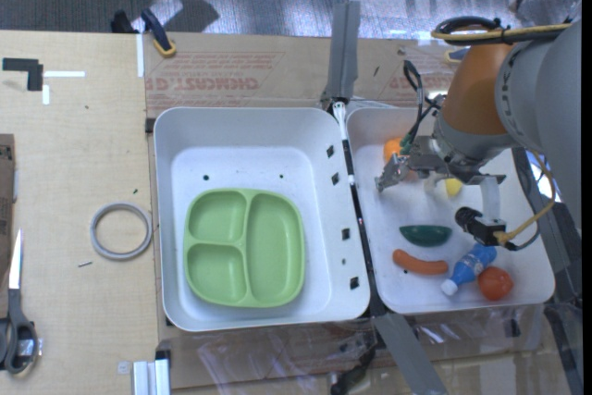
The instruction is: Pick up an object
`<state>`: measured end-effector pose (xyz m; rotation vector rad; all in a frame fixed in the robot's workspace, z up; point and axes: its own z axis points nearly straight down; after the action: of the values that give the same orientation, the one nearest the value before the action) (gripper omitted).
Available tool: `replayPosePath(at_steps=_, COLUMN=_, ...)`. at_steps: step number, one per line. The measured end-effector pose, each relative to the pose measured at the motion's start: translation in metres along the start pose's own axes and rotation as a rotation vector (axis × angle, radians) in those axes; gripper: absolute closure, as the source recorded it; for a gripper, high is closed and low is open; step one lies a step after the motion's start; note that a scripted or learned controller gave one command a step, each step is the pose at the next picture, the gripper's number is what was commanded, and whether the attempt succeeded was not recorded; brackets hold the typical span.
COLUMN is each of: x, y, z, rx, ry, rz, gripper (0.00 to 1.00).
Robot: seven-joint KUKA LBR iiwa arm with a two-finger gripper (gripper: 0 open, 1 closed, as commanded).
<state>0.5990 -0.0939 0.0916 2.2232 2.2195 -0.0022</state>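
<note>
Bins [171, 199]: two; green tray [245, 247]: one.

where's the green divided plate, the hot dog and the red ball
green divided plate [246, 247], camera view, middle ridge between its compartments
hot dog [419, 263], camera view, middle of its length
red ball [496, 283], camera view, centre of its top
</note>
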Motion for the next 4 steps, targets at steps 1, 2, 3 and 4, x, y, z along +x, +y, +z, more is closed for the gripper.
replayPosePath(at_steps=1, x=0.0, y=0.0, z=0.0, rx=0.0, ry=0.0, rz=0.0, gripper=0.0)
replayPosePath(at_steps=2, x=0.0, y=0.0, z=0.0, rx=0.0, ry=0.0, rz=0.0, gripper=0.0)
replayPosePath(at_steps=3, x=0.0, y=0.0, z=0.0, rx=0.0, ry=0.0, rz=0.0, gripper=0.0)
replayPosePath(at_steps=4, x=0.0, y=0.0, z=0.0, rx=0.0, ry=0.0, rz=0.0, gripper=0.0)
